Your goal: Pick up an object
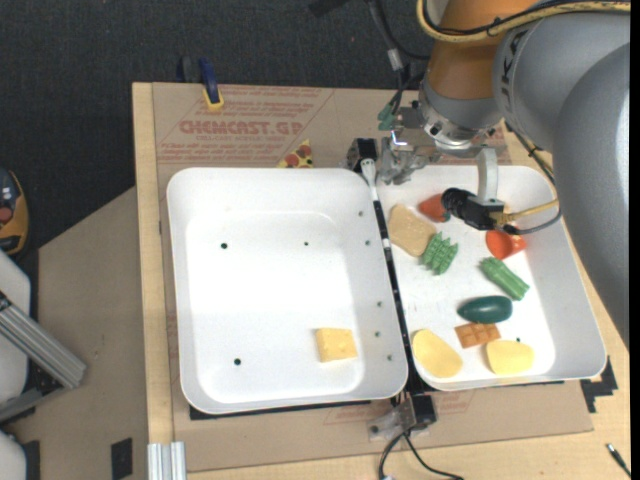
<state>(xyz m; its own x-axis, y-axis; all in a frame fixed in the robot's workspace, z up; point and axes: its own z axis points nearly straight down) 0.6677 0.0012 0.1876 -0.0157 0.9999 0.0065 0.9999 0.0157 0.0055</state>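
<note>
While hovering at eleven o'clock in the right bin [562, 303], gripper [399, 164] open-or-closed impossible to tell, could catch the rim on descent or skid off the flat tan piece [410, 230] just toward six o'clock, crowded by the green ridged piece [438, 253].

Printed lettering in red on the brown cardboard sheet [250, 118] lying on the table behind the left white bin [190, 198]: the line reads roughly "CHEMCAST G.P", its last characters blurred and uncertain. Thin red diagonal lines frame the word. A small red and yellow mark [298, 155] sits below it, too small to read.
</note>
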